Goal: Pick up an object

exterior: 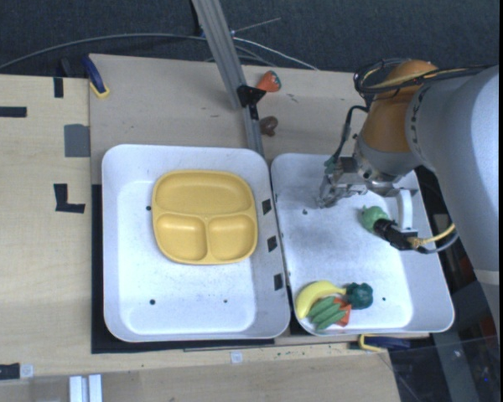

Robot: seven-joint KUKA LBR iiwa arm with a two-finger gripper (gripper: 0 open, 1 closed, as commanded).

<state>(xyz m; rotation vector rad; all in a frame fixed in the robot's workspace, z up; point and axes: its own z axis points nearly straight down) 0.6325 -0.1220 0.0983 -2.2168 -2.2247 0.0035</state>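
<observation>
In the right bin (419,308) my gripper (328,194) hangs low over the upper left part of the floor, reaching down from the orange-banded wrist (390,124). I see nothing held in it. A small light green object (372,218) lies just to its right, apart from it. At the bin's front left corner a yellow banana (313,294), a green and red vegetable piece (329,311) and a dark green toy (360,294) sit bunched together.
The left bin (130,308) holds a yellow divided plate (205,216). A grey pole (222,40) rises from behind the bins, with a clamp at its foot. The arm's bulky grey body (469,166) covers the right bin's far right side.
</observation>
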